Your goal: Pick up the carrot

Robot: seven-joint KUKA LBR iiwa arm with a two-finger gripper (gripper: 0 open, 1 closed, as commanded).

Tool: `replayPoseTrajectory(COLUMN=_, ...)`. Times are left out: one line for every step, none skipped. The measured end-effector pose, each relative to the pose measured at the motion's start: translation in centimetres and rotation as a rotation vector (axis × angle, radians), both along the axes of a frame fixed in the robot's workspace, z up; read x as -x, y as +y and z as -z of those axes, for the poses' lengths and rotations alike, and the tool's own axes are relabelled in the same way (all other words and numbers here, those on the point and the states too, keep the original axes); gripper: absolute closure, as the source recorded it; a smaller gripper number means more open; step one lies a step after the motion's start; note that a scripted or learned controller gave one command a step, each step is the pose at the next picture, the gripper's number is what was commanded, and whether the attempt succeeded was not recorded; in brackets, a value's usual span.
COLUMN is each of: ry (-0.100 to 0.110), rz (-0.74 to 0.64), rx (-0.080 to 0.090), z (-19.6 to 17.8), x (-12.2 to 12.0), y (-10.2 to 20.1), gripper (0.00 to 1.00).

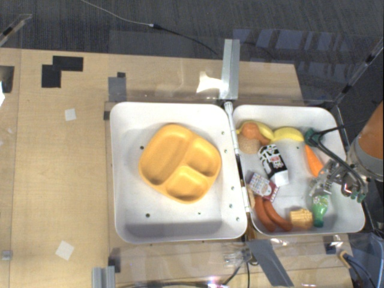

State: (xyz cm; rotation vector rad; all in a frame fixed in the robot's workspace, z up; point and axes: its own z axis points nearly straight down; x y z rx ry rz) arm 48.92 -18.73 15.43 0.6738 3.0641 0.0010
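I see a yellow divided plate (180, 162) in the left bin (129, 221). The right bin (354, 221) holds the carrot (312, 159), far right side, green top pointing away, lying free. The gripper (329, 183) sits just beside it (near-right); how far open it is, I can't tell.

A robotics lab: 2 white bins (120, 161) on a taped wooden bench (54, 179), cables, metal brackets.

Arm (369, 149) cut off at right frame edge. Carrot's (312, 160) lower end hidden behind gripper (327, 182); jaws' state indiscernible.
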Motion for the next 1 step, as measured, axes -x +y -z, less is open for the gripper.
replayPoseTrajectory(ry=-0.002, rz=0.014, rx=0.001, z=0.93, x=0.06, y=-1.89, gripper=1.00)
